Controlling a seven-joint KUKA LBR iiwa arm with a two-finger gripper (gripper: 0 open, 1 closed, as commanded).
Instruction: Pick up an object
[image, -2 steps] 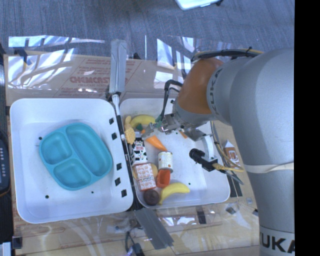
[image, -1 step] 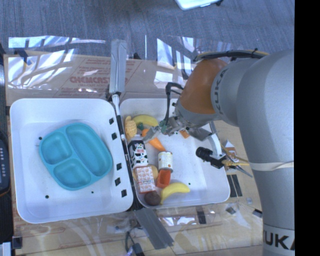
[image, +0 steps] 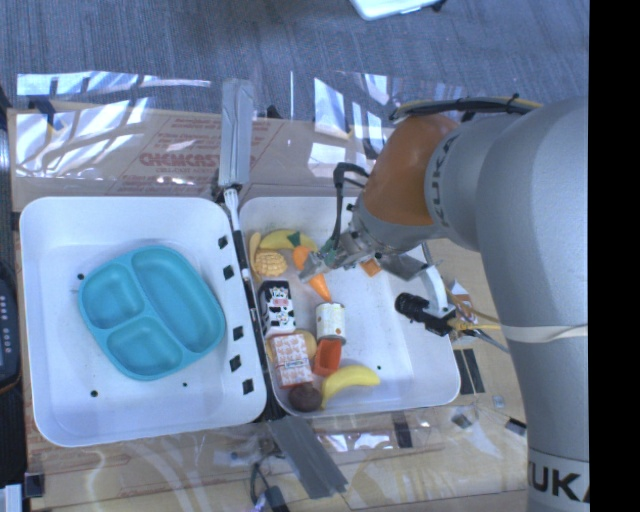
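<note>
In the right bin (image: 425, 375), the tool (image: 330, 257) hangs over a slanted carrot (image: 319, 285), its tip toward the front wall; the wrist hides its grip, so I cannot tell.

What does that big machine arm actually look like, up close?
It is a thick grey rounded arm with a glossy orange band near the wrist. Thin black cables loop over it, and white "KUKA" lettering marks its base. A small metallic gripper sits at its tip.
</note>
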